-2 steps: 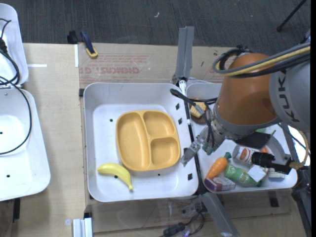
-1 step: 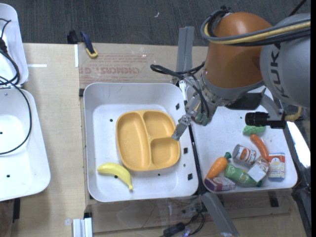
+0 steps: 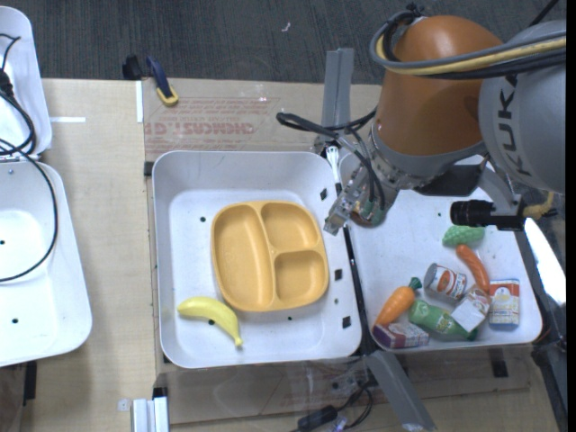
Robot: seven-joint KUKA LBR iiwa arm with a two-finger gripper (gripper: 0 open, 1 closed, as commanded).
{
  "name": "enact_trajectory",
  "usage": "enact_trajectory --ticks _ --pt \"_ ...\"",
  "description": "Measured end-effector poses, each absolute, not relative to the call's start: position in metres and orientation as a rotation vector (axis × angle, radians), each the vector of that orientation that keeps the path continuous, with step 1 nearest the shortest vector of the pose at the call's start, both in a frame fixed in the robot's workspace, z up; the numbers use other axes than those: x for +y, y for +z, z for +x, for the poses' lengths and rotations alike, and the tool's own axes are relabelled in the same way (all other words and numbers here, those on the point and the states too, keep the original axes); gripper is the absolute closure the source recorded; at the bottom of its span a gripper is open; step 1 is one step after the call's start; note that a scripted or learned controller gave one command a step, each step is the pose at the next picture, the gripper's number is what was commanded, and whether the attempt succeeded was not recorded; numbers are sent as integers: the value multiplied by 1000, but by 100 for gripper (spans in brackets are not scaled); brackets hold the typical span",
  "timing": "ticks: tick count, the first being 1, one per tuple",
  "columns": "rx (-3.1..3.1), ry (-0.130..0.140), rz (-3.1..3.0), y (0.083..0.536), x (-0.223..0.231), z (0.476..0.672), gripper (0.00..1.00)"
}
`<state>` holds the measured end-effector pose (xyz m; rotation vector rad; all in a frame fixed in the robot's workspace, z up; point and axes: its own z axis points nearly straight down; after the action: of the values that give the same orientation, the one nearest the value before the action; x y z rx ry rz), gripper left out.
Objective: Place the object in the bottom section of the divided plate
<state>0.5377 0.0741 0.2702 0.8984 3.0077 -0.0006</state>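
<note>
Left bin (image 3: 171, 268) — plate (image 3: 268, 255) central, banana (image 3: 212, 315) near front | gripper (image 3: 353, 207) over divider — possibly holding something; unclear.

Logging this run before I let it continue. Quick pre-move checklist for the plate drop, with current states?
1. Divided plate sits flat in the left bin: ok.
2. Plate sections bare, nothing in the way: ok.
3. Banana lies off the plate, by its lower left edge: ok.
4. Tool over the plate: not ok, it sits above the seam between the bins.
5. Object in the tool: cannot tell, something small and dark with a green and red patch shows at its tip, too blurred.
6. Which section counts as bottom: cannot tell.
</note>
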Motion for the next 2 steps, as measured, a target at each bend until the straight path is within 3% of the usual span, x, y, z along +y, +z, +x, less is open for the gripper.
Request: enact_trajectory --ticks 1,2 --pt "3076 -3 646 214 188 506 100" --pt "3024 -3 856 207 129 478 100"
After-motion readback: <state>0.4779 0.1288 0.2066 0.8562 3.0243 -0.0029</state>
